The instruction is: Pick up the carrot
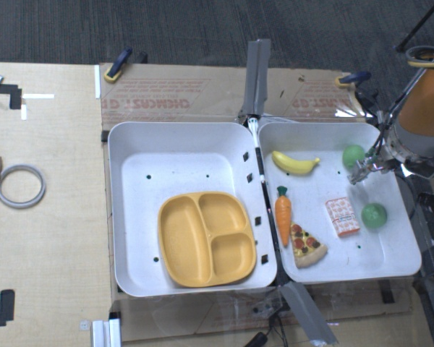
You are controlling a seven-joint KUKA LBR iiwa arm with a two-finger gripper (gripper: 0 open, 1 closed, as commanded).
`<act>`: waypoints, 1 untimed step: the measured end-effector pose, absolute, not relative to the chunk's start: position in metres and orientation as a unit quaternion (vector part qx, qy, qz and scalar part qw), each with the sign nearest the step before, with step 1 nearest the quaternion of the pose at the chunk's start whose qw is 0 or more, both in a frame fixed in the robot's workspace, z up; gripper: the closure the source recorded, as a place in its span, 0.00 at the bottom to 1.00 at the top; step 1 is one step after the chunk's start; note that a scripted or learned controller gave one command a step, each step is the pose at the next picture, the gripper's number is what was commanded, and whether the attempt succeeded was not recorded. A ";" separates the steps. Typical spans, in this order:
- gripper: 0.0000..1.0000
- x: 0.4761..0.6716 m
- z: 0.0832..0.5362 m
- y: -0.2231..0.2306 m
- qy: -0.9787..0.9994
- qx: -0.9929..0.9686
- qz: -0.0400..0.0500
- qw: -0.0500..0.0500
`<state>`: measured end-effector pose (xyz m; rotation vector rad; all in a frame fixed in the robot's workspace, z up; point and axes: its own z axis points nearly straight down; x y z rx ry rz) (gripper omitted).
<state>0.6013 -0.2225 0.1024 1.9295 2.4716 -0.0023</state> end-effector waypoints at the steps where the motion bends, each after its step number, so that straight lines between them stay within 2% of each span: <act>1: 1.00 0.590 0.092 -0.205 0.899 0.437 0.000 0.001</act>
